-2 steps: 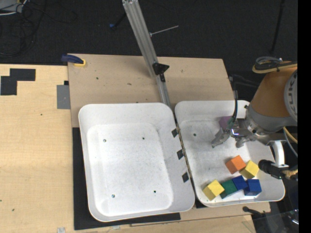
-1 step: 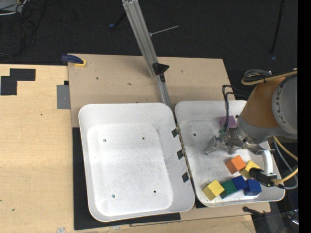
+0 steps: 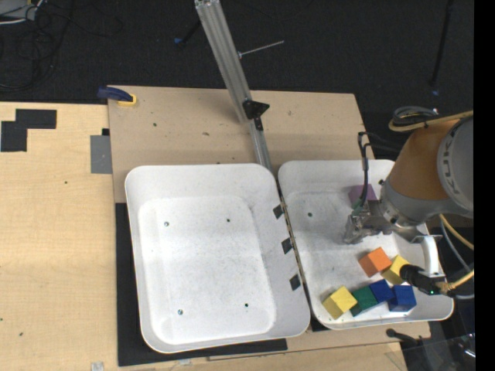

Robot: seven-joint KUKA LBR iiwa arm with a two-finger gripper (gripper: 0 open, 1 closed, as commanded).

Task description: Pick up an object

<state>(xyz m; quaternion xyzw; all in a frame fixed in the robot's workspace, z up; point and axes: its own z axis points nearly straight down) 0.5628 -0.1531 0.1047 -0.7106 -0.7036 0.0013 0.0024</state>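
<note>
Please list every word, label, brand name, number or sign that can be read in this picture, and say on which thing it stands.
None: no text can be read anywhere in this view.
The coloured blocks in the right bin have plain faces, with no letters or numbers visible.
The arm and the gripper show no legible brand or label.
The black shapes on the bench at the left are plain patches, not writing.

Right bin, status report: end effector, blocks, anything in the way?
End effector low in right bin, grip unclear. Purple block beside it. Orange block and others clustered at near edge.
</note>
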